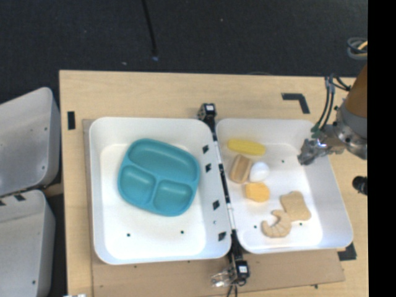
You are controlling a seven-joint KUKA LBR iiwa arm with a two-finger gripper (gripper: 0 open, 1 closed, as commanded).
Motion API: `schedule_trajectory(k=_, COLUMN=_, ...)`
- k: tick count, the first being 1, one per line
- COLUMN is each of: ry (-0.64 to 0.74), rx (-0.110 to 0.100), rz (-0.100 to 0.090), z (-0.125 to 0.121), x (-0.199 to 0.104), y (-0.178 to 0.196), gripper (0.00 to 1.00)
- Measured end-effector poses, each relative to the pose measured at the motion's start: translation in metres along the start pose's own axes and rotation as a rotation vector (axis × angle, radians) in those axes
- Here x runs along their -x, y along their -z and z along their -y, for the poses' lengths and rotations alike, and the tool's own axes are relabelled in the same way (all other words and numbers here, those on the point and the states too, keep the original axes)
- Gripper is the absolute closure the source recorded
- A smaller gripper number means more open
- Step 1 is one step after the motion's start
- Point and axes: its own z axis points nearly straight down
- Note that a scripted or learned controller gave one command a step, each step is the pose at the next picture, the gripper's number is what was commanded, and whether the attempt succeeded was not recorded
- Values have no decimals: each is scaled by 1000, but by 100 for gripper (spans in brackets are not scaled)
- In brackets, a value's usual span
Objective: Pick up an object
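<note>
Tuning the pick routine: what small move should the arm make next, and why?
Probably shift the end effector toward the bin's middle. It sits over the right bin's bare upper right part, apart from the yellow piece and white ball.

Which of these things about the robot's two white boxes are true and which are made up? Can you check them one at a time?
1. The teal divided plastic plate lies in the left white bin. True.
2. The long yellow banana-like toy sits in the left bin. False: it is in the right white bin.
3. The hand hovers over the right bin's far right part. True.
4. The hand grips the round orange toy. False: that toy lies in the bin, apart from the hand.
5. The small white ball rests beside the tan wedge-shaped block. True.
</note>
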Motion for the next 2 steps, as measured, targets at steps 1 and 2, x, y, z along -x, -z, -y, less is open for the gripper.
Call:
schedule_trajectory(k=1, ry=3, rx=-3, rz=-3, z=-6, x=-50, y=15, gripper=100)
schedule_trajectory(k=2, ry=4, rx=-5, rz=-3, z=-21, x=-104, y=9, gripper=100)
